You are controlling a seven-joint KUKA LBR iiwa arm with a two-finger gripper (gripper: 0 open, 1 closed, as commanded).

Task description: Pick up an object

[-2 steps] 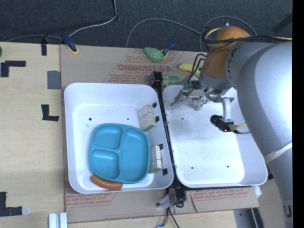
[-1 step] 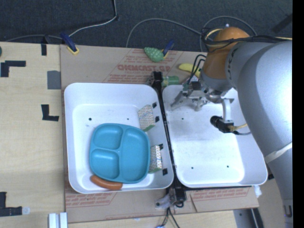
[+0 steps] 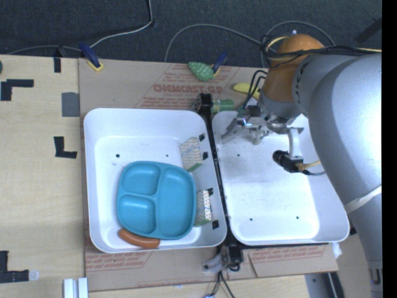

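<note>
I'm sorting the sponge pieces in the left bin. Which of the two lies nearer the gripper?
The upper sponge piece, beside the divider above the blue plate, lies nearer the gripper. The other sponge piece sits lower, at the plate's right edge.

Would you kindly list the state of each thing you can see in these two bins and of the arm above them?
Blue plastic divided plate: lying flat, right side up, in the left white bin.
Orange sausage-shaped toy: lying beside the plate's near edge, partly tucked under it.
Two patterned sponge pieces: lying along the left bin's right wall.
Pincer: low over the right white bin, holding nothing visible.
</note>
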